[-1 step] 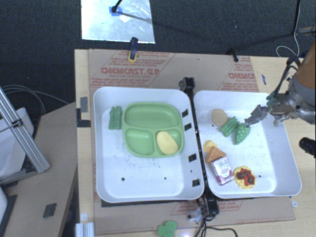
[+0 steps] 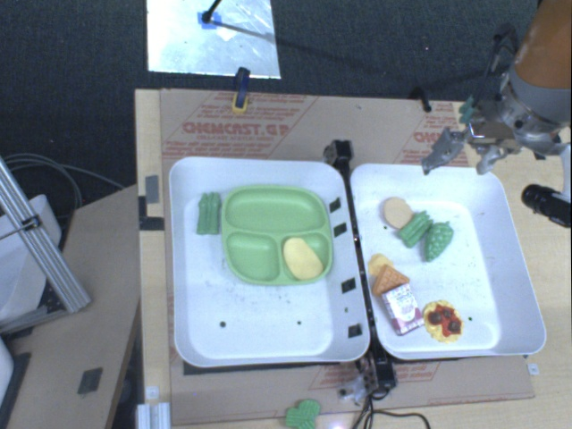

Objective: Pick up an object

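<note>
My gripper (image 2: 465, 156) hangs open above the far rim of the right bin (image 2: 509, 266), with nothing between its two grey fingers. Below it in that bin lie a tan round cookie (image 2: 397, 212), a green pickle (image 2: 415, 228), a green grape bunch (image 2: 437, 239), an orange wedge (image 2: 386, 276), a small pink and white carton (image 2: 403, 308) and a little pizza (image 2: 443, 320). The left bin (image 2: 192, 320) holds a green divided tray (image 2: 268, 231) with a yellow lemon-like piece (image 2: 303, 258) in one compartment, and a green bean bundle (image 2: 208, 214) beside the tray.
The orange-banded arm (image 2: 543, 52) enters at the upper right. A black divider with clips (image 2: 353, 239) runs between the bins. A silver sheet (image 2: 213, 25) lies on the dark floor beyond the bench. A green toy (image 2: 303, 414) lies in front of the bins.
</note>
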You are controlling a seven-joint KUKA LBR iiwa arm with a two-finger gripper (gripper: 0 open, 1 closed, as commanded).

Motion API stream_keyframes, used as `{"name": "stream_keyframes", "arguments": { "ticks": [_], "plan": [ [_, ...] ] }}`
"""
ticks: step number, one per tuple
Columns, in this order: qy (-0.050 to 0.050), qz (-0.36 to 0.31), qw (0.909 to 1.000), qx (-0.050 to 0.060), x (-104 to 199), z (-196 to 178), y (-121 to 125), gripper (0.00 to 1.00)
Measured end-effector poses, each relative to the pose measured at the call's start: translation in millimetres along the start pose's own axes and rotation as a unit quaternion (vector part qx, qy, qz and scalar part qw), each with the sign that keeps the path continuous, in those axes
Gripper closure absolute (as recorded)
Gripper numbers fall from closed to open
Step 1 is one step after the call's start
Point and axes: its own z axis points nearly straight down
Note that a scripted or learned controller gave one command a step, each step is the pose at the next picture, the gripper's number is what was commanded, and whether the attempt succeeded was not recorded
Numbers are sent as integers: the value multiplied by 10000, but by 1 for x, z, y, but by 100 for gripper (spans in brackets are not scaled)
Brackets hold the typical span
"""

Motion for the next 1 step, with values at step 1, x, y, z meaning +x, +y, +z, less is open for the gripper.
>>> {"name": "stream_keyframes", "arguments": {
  "ticks": [1],
  "plan": [
    [-1,13,10000,-7,35,-93,77,0]
  ]
}}
